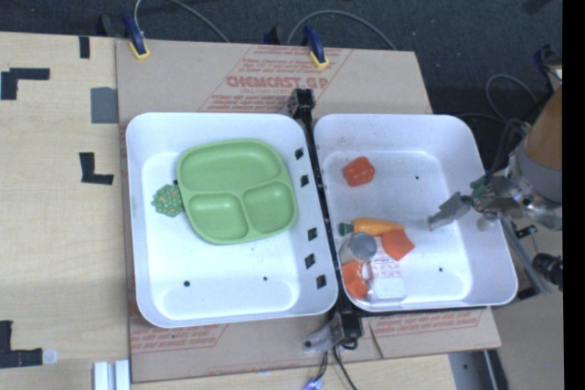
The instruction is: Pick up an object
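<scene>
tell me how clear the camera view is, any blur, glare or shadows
Camera view: lighting is soft and even, with faint shadows under the green plate; the white bins are bright but show no hard glare; the gripper at the right bin's edge looks smeared and soft; the cluster of small items is too blurry to tell apart.

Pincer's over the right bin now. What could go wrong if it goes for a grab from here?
1. Several items are bunched against the right bin's near-left corner, touching; the pincer may pinch two or slip off.
2. The divider wall is close there, so a finger could strike it.
3. The lone red object looks an easier target.
</scene>
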You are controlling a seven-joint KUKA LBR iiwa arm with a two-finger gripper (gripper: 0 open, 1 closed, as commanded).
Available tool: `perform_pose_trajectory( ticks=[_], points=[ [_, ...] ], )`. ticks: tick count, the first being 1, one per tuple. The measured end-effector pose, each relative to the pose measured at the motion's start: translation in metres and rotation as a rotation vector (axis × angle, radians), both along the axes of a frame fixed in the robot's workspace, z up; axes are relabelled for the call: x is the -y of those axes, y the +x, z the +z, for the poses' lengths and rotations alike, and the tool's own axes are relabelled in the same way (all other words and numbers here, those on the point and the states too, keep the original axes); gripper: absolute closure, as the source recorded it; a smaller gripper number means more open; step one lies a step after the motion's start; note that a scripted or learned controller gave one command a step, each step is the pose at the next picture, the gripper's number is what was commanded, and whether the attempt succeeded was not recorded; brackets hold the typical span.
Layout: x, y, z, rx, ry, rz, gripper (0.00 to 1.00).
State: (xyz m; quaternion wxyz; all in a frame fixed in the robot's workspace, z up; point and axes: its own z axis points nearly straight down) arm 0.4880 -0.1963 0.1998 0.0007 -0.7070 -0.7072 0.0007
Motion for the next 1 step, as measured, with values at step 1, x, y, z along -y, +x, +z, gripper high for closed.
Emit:
perform_pose_trajectory(
  ticks=[1],
  points=[
    [-0.0647,0.0457,-0.0987,0.020,-0.005,-0.002,0.00]
  ],
)
